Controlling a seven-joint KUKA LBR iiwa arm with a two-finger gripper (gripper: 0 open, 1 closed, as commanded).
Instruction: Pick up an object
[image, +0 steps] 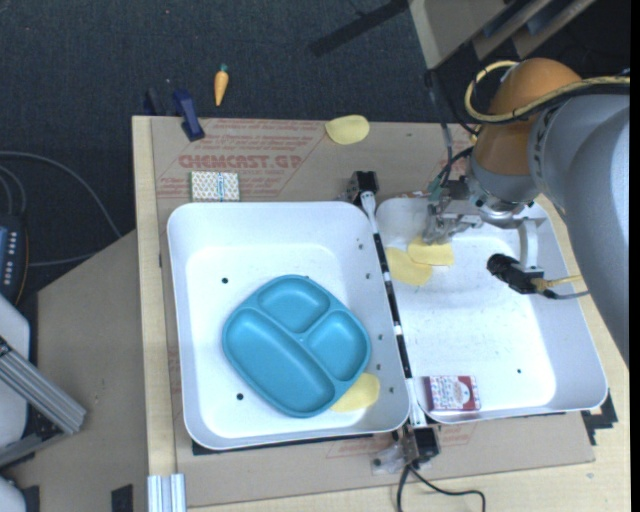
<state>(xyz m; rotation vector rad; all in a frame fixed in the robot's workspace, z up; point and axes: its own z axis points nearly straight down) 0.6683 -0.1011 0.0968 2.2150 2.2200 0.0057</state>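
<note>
Yellow flat pieces (418, 260) lie at the upper left of the right bin (500, 350), and we see the gripper (436, 230) directly over them, touching or nearly so; we cannot tell its grip. Left bin (200, 300) holds a blue divided plate (295, 345), another yellow piece (358, 393) beside it.

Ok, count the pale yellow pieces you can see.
4: one on the cardboard above the bins, two overlapping in the right bin under the gripper, one beside the blue tray, partly hidden. More could be hidden.
</note>
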